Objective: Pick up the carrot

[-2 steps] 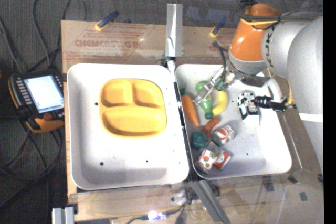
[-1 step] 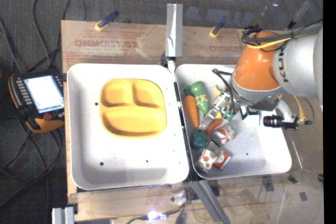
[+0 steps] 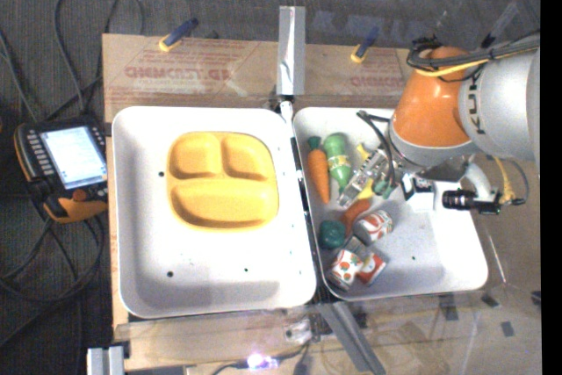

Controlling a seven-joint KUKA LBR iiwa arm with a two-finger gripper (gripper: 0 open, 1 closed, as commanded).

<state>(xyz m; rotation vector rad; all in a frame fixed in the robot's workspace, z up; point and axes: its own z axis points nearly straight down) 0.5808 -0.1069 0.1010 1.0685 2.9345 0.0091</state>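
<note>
Hovering beside the slim orange plastic carrot (image 3: 318, 174) in the right-hand shallow white bin (image 3: 439, 263), the two-finger gripper (image 3: 367, 173) seems poised to grasp; jaw state unclear.

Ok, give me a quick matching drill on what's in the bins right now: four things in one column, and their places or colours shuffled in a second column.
Things:
1. carrot
2. yellow tray
3. end effector
4. green ball

Places:
A. left bin
B. right bin, along its left wall
C. over the middle of the right bin
D. right bin, below the carrot in the view

Pairs: 1-B, 2-A, 3-C, 4-D
</note>
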